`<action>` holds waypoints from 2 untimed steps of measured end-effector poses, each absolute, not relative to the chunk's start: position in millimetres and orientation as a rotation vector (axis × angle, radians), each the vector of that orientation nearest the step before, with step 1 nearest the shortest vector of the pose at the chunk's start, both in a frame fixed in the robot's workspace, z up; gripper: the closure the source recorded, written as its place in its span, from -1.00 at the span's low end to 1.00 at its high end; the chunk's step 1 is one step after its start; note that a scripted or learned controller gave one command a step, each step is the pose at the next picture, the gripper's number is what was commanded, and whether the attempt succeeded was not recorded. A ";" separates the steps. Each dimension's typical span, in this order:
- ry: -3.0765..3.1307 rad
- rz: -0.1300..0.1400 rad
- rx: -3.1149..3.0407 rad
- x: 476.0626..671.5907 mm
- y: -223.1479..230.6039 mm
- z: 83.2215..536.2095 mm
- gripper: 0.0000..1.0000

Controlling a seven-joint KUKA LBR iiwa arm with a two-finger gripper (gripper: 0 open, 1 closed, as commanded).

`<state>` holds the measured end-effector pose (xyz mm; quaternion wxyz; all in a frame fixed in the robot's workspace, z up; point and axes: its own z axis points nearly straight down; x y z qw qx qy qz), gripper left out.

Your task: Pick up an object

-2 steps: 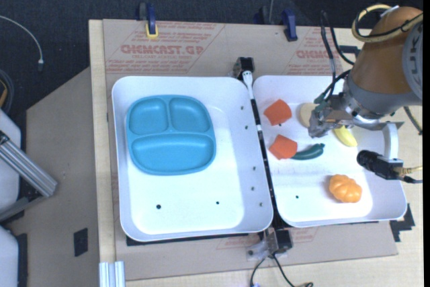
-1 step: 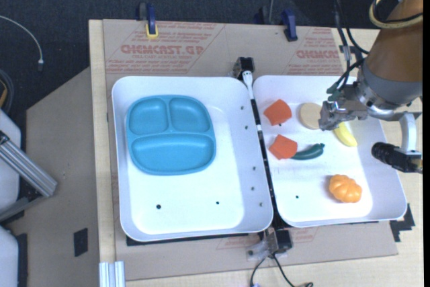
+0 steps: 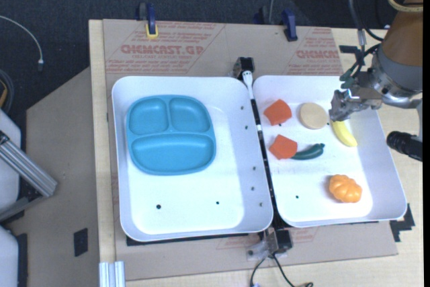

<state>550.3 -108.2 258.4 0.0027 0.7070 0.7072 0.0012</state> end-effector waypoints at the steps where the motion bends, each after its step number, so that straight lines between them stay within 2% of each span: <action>1: 2.229 -0.001 2.219 536.4 -64.4 249.0 1.00; 2: 2.230 -0.001 2.219 524.9 -18.8 236.6 1.00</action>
